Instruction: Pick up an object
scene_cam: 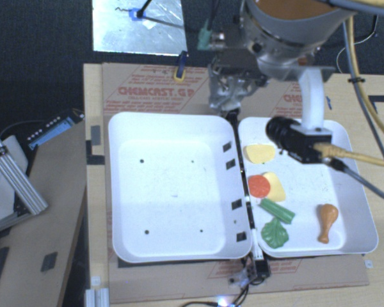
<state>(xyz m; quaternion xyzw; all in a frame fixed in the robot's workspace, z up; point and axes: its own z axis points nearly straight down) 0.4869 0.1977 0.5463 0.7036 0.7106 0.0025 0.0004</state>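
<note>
The right bin (355, 190) holds several toy foods. A pale yellow piece (260, 153) lies near its back left. In front of it a red round slice (259, 185) rests against a yellow wedge (276, 188). Further forward lie a green pod (277, 210) and a leafy green piece (274, 234). A brown drumstick (327, 221) lies at the front right. My gripper (229, 102) hangs over the back edge where the two bins meet, above and behind the foods, touching none of them.
The left bin (125, 171) stands beside the right one, with black clips (238, 204) along their shared wall. A black device on a white bracket (296, 139) hangs over the right bin's back. Yellow and grey cables (361, 158) cross its right side.
</note>
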